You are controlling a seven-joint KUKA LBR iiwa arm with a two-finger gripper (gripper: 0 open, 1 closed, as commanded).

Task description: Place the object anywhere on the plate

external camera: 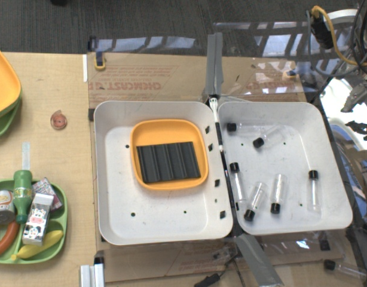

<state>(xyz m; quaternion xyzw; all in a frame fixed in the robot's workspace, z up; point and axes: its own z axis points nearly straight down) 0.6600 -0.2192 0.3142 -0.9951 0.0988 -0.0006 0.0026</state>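
Resting in left bin, orange plate carried black ridged block, clear black-capped tubes lay scattered in right bin, jaws' state could not be told.

Both white bins, left and right, are looking like smooth moulded plastic with a soft sheen. The orange plate is showing as matt plastic, and the dark ribbed slab on it is reading as dull, rubbery or plastic. The 6 or so vials are appearing as clear glossy tubes with black caps. The bench is looking like pale matt wood, the sheet under the bins like brown cardboard.
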